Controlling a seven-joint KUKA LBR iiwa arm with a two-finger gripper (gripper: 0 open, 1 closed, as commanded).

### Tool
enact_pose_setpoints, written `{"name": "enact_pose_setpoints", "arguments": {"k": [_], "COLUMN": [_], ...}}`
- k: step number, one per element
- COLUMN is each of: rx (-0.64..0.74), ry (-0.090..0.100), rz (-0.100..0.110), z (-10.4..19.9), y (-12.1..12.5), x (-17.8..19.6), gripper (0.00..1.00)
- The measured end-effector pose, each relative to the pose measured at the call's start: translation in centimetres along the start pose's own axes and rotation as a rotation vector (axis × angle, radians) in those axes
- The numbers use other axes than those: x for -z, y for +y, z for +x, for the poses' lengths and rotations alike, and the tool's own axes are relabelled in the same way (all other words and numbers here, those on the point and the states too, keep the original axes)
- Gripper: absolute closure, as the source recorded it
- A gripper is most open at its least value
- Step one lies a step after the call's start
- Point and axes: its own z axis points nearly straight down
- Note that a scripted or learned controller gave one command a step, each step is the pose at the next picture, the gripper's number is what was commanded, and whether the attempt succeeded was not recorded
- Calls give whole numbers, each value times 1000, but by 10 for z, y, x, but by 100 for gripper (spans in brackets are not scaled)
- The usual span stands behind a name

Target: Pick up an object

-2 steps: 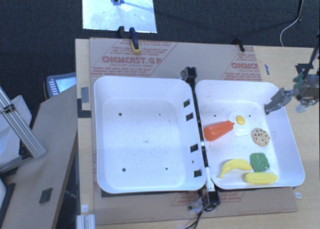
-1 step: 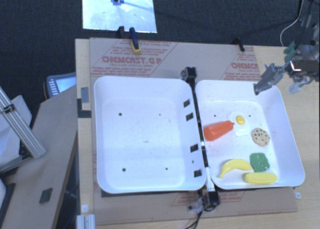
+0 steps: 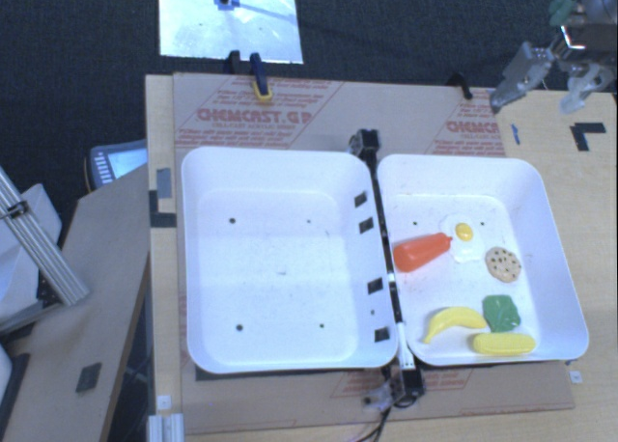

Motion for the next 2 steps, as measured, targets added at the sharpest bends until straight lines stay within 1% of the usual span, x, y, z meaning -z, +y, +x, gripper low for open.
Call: {"name": "enact_pose_setpoints", "arguments": {"k": [1,2], "rx": [1,3], "ry": [0,3], "rz": [5,12], "z": [-2,62], "y": [-2,-55], "x": [8,-4], "gripper": [100,100]}}
